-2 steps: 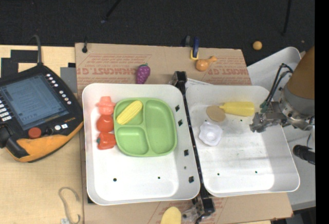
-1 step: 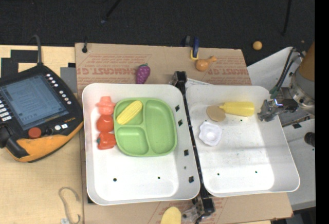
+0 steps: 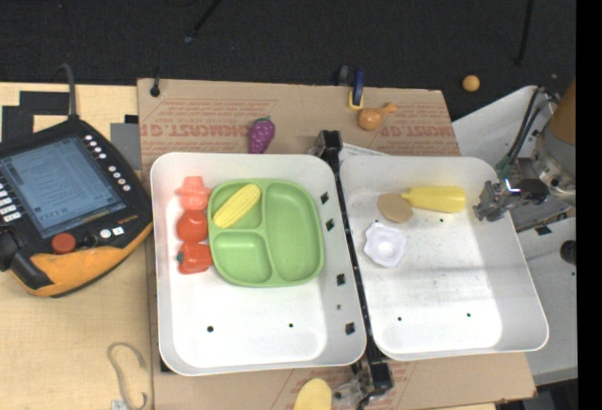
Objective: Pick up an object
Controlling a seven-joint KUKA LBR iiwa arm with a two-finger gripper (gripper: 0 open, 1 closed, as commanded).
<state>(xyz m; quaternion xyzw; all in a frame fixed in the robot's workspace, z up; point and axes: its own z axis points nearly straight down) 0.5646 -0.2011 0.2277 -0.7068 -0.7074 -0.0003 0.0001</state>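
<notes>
The right white bin (image 3: 451,323) holds a yellow banana-like toy (image 3: 435,199), a tan round piece (image 3: 395,208) touching the toy's left end, and a small white object (image 3: 384,244) just below them. My gripper (image 3: 503,196) hangs at the bin's right rim, a short way right of the yellow toy, and nothing can be seen in its grasp. In the left bin (image 3: 245,333) a green divided plate (image 3: 265,231) carries a corn cob (image 3: 234,204). Red and orange toy pieces (image 3: 192,226) lie along the plate's left side.
A purple grape toy (image 3: 261,134) and an orange pear-shaped toy (image 3: 374,116) lie on the cardboard behind the bins. A small orange ball (image 3: 470,83) sits farther back. A yellow object (image 3: 313,394) lies at the front edge. A teach pendant (image 3: 66,201) rests at the left.
</notes>
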